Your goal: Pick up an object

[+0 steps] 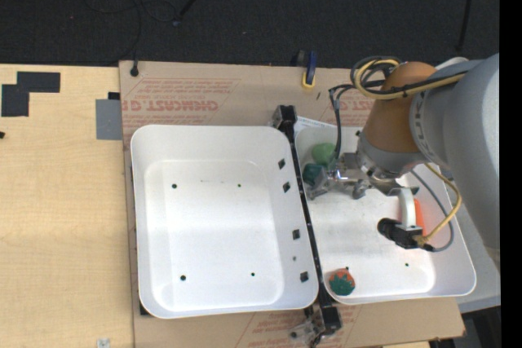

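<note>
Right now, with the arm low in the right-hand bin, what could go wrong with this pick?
The gripper sits tight against the black divider, so it may scrape or snag there. The dark teal object and pale green object lie close together, so one could get nudged away. The small orange-and-green object lies far from it.

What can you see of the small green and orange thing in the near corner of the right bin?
The small green and orange object lies at the near left corner of the right bin, against the bin's curved wall, close to the black divider between the bins. It looks like a rounded green lump with an orange patch on top and a dark speck at its upper edge; the material is too small to tell. Nothing else touches it. The tool is apart from it, at the bin's far left.
</note>
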Robot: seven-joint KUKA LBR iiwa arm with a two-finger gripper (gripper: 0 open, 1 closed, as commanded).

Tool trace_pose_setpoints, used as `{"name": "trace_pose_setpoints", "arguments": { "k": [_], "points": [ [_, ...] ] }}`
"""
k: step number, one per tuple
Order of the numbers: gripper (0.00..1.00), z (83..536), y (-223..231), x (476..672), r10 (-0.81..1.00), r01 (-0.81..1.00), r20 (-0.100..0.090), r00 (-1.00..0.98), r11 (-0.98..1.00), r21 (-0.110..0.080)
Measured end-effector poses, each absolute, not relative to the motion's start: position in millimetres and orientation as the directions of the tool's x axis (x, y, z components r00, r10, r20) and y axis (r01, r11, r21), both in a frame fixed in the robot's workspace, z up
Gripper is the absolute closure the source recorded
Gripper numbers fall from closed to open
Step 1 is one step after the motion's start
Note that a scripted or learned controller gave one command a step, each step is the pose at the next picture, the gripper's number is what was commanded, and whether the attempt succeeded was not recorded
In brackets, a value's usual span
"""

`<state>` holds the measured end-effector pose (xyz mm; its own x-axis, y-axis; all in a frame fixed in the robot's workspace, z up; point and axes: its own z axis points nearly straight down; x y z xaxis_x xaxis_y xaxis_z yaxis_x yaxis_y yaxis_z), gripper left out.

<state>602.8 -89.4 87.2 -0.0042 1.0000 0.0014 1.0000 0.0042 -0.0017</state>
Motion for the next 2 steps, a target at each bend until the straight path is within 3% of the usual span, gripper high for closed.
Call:
{"name": "trace_pose_setpoints", "arguments": {
  "k": [1, 2],
  "points": [
    [0.0, 88, -163, 555.6, 1.0, 1.0, -0.003, 0.007, -0.007, -0.006],
    [0.0, 88, -135, 591.5, 1.0, 1.0, 0.001, -0.002, 0.002, -0.001]
  ]
}}
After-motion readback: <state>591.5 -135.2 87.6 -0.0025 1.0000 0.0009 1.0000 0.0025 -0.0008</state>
